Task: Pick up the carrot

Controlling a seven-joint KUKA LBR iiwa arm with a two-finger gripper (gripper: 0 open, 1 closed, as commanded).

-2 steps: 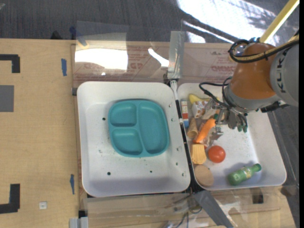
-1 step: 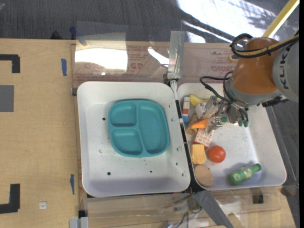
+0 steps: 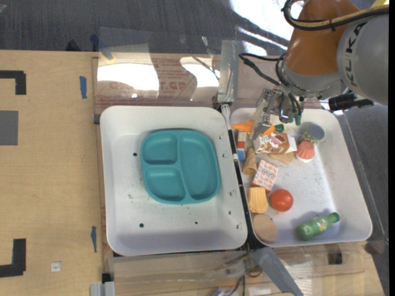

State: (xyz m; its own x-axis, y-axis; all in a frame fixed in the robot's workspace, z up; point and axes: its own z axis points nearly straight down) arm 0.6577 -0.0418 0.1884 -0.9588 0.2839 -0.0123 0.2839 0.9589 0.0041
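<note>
The carrot (image 3: 243, 127) is orange with a small green top and lies across the upper left of the right bin (image 3: 345, 184), close to the wall between the bins. Its middle is hidden behind my gripper (image 3: 278, 117). The gripper hangs low over the carrot's green end, with its two fingers apart and pointing down. No part of the carrot shows clamped between them.
Just below the gripper lie a brown snack packet (image 3: 276, 144), a pink packet (image 3: 266, 173), a red-white item (image 3: 305, 151) and a grey cup (image 3: 314, 131). A tomato (image 3: 281, 200), yellow block (image 3: 257, 200), tan round (image 3: 265, 227) and green bottle (image 3: 316, 225) sit nearer. The left bin holds a teal tray (image 3: 180, 165).
</note>
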